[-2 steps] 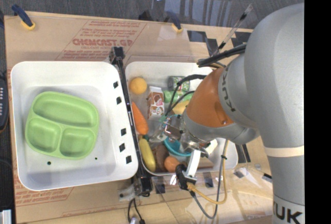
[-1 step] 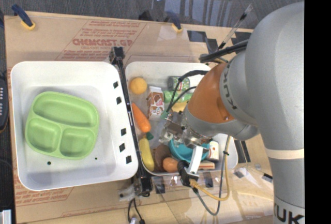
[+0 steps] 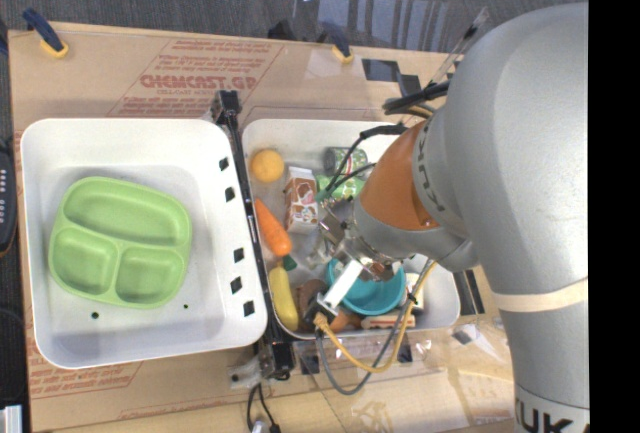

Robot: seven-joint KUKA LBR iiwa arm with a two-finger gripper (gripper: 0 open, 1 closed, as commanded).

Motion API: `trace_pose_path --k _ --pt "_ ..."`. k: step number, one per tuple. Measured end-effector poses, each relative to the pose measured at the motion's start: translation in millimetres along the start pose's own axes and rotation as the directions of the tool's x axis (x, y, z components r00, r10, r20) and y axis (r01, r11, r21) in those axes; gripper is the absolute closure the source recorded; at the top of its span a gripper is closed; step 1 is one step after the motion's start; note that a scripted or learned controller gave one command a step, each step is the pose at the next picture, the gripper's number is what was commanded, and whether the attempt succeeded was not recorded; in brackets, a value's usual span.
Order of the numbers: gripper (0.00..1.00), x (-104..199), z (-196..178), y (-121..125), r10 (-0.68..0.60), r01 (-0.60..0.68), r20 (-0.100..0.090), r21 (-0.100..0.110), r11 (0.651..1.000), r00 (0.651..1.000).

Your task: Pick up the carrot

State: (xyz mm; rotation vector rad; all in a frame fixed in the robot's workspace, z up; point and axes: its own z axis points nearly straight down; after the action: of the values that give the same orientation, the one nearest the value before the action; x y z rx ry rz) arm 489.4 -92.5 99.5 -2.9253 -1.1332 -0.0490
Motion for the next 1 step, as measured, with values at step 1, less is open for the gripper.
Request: trace_pose_path --k 1 --pt "1.00 68.5 -90.9 -52.2 -0.476 0.475 0.022 0.031 0.880 0.879"
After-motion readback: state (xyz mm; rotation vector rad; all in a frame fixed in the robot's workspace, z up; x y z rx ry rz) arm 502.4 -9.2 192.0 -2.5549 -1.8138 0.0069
